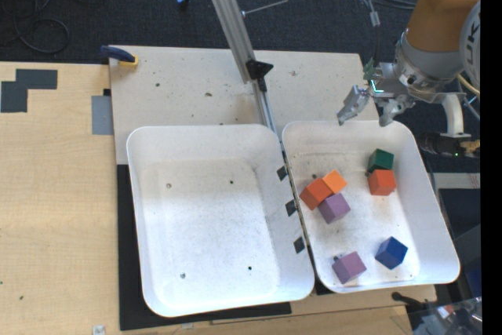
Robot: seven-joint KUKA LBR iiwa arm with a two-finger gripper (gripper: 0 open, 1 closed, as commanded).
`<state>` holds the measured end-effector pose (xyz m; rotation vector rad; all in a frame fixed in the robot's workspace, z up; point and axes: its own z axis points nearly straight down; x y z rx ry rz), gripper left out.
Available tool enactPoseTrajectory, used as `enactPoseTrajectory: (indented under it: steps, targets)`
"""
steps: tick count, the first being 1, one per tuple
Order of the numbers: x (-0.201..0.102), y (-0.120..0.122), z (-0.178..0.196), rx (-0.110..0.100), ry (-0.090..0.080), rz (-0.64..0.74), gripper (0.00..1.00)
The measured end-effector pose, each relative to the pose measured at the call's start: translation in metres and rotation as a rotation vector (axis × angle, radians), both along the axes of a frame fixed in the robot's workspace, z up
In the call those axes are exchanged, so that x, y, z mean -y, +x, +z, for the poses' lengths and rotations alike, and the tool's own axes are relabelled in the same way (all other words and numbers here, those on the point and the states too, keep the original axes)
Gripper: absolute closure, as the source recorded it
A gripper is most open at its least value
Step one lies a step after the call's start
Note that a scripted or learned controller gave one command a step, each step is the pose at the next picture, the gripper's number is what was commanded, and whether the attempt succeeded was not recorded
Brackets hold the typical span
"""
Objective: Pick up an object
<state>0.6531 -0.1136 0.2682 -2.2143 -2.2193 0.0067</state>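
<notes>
From above, the gripper (367, 111) hangs over the far rim of the right bin (439, 235), its two fingers spread apart with nothing between them. Below it in that bin lie a green cube (381, 160), two orange cubes, two purple cubes and a blue cube (391, 253)

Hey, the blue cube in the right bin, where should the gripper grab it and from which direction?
Probably straight down from above, closing on two opposite side faces of the blue cube. It sits alone, apart from the purple cube and near the bin's rim, so turn the gripper to match its rotated faces.
</notes>
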Motion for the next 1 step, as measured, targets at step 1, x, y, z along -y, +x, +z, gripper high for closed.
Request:
enactPoseTrajectory:
  steps: [1]
  targets:
    - [-0.0001, 0.0007, 0.0025, 0.004, -0.001, 0.002, 0.00]
